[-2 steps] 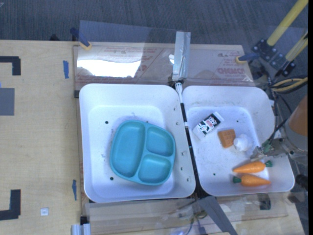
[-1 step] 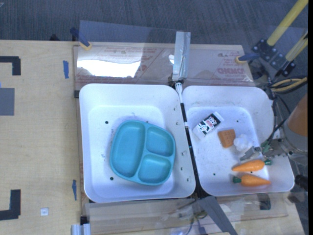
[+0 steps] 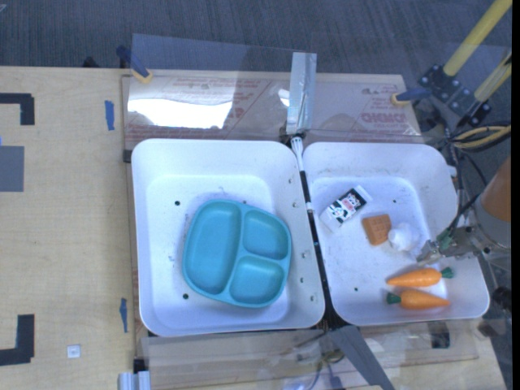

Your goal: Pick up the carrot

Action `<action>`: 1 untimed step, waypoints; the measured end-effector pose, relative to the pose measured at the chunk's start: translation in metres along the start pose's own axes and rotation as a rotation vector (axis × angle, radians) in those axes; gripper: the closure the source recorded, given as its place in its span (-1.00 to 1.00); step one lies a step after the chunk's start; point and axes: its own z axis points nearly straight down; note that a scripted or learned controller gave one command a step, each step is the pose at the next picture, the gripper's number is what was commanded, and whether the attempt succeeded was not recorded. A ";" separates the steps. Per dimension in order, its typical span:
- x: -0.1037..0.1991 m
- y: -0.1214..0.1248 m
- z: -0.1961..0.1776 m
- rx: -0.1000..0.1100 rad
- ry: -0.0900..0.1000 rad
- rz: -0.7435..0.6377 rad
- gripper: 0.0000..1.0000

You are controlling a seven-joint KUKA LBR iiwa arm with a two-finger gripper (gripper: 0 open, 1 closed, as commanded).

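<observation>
Just below the hand (image 3: 435,253), two carrots are lying side by side in the right bin (image 3: 357,295); you are hovering beside the upper carrot (image 3: 415,278). Whether the hand is clenched, I cannot tell. Centre over its thick middle before descending.

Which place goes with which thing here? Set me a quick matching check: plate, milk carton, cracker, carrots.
Things:
1. blue plate
2. milk carton
3. cracker
4. two carrots

Places:
A. right bin, near front right corner
B. left bin
C. right bin, middle, just right of the carton
D. right bin, toward its back left

Pairs: 1-B, 2-D, 3-C, 4-A
</observation>
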 end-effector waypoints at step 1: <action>0.000 0.000 0.001 0.001 0.001 0.000 -1.00</action>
